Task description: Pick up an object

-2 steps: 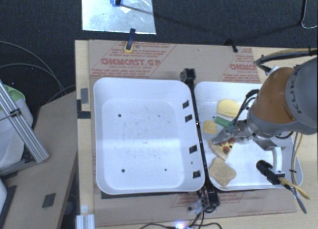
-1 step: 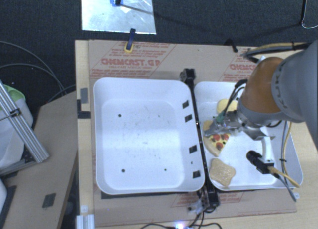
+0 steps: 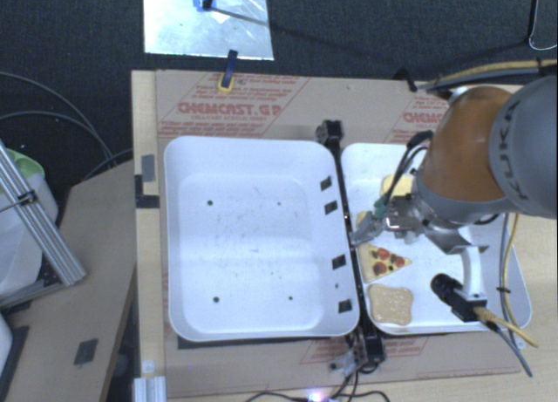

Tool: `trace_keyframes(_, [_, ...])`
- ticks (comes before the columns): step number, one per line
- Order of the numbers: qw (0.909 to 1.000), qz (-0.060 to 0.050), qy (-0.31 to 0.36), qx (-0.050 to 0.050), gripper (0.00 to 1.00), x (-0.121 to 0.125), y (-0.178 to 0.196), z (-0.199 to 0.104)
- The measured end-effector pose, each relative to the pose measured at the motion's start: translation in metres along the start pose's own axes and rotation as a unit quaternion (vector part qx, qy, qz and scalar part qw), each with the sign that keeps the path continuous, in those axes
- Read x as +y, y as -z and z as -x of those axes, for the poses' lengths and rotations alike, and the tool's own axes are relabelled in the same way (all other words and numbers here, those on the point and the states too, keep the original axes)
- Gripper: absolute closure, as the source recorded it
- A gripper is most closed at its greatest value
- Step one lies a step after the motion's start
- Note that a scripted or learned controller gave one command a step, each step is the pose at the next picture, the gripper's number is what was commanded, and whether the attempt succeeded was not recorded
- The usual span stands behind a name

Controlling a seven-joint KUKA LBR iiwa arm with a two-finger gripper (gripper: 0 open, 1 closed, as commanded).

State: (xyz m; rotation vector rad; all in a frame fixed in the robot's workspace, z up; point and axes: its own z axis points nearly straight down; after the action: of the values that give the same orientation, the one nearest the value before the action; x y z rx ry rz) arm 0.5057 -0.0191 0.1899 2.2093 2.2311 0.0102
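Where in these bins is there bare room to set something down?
The left bin is bare wall to wall. The right bin is crowded: pizza slice, bread slice and a yellow thing near the divider, with the arm overhead.

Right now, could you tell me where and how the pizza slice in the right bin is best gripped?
Likely from straight above, closing across the two slanted edges midway along the pizza slice. It lies flat on the floor of the right bin, so no side offers purchase; its wide end sits near the bin's left wall, with the toast close beside.
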Motion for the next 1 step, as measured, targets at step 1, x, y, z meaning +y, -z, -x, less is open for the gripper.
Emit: trace_keyframes(1, [1.0000,0.000,0.000,0.000,0.00,-0.0117,0.0537,-0.0878])
